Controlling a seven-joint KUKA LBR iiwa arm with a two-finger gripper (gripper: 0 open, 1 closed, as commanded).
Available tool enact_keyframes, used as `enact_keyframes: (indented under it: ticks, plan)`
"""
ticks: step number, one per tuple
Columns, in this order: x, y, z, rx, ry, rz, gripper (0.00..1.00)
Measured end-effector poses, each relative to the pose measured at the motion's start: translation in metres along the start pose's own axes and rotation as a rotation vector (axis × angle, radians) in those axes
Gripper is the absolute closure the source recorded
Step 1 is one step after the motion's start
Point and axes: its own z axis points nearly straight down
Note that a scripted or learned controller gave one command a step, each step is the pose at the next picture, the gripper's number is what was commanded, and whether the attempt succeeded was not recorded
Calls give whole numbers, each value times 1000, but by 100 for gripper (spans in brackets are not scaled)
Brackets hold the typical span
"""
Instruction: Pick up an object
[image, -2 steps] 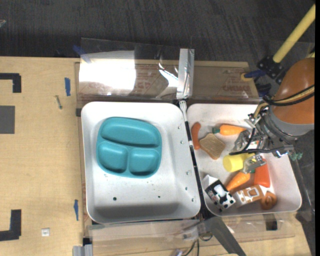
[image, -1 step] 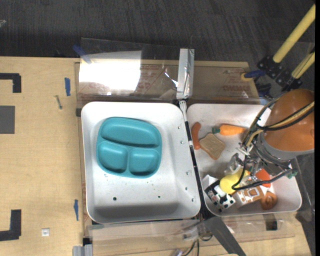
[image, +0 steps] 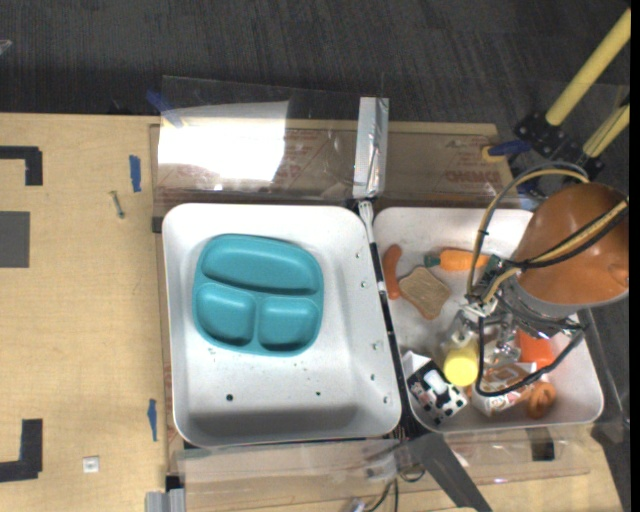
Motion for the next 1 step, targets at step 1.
enact_keyframes:
  ticks: [1]
  plan:
    - [0, -9, 14, -31, 6, -271, 100]
